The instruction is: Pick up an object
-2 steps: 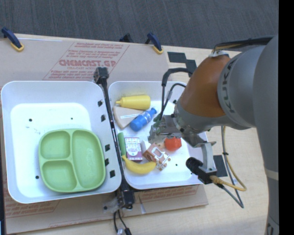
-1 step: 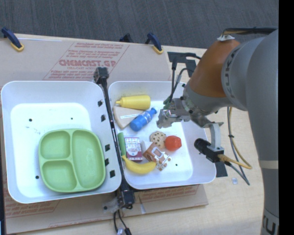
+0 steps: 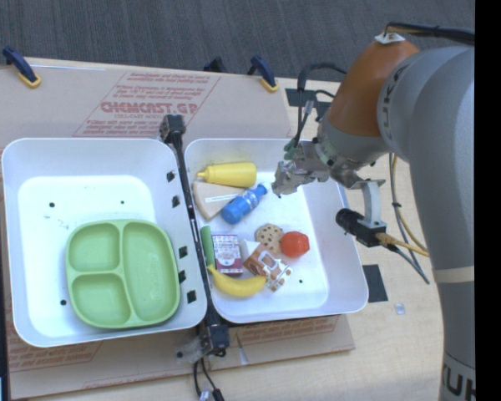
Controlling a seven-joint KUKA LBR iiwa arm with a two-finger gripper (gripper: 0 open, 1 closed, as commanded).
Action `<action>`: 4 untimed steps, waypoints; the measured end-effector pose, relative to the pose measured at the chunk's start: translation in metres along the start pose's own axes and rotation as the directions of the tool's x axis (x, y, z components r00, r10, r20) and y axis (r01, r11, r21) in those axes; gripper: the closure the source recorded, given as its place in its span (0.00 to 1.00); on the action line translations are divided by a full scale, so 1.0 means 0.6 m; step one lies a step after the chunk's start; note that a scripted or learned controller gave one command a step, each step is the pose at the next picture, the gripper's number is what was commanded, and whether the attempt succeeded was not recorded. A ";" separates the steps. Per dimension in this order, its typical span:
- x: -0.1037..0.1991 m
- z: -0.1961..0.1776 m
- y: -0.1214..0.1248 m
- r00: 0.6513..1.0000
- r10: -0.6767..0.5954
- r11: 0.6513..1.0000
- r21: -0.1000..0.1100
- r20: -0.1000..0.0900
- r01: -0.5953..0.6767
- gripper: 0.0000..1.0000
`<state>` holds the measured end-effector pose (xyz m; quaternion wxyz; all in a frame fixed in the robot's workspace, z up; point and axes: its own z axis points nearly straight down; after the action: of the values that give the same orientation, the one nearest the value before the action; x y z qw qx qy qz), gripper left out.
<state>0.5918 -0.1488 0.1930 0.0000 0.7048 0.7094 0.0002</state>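
Note:
My gripper [image 3: 282, 184] hangs over the right bin [image 3: 342, 257], near its upper middle, just right of a blue bottle [image 3: 243, 205]. Nothing shows between its fingers. A yellow mustard bottle [image 3: 227, 175] lies at the bin's top left, above a tan wedge [image 3: 207, 200]. Lower down lie a cookie [image 3: 268, 235], a red tomato [image 3: 295, 244], a small red-and-white carton [image 3: 226, 252], a wrapped snack [image 3: 267, 268] and a banana [image 3: 236, 285].
The left bin [image 3: 33, 174] holds a green divided plate [image 3: 122, 273]. A green stick [image 3: 206, 245] lies along the right bin's left wall. A black clip [image 3: 173, 126] sits where the bins meet. Blue clamps [image 3: 264, 72] hold the cardboard behind.

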 end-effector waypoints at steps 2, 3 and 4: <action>0.001 -0.017 0.001 1.000 -0.007 1.000 0.000 0.000 0.007 1.00; 0.001 -0.017 0.001 1.000 -0.007 1.000 0.001 0.000 0.007 0.00; 0.165 0.003 -0.065 1.000 -0.001 1.000 0.005 -0.001 0.001 0.00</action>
<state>0.5522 -0.0502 0.1912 -0.0018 0.7043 0.7099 -0.0013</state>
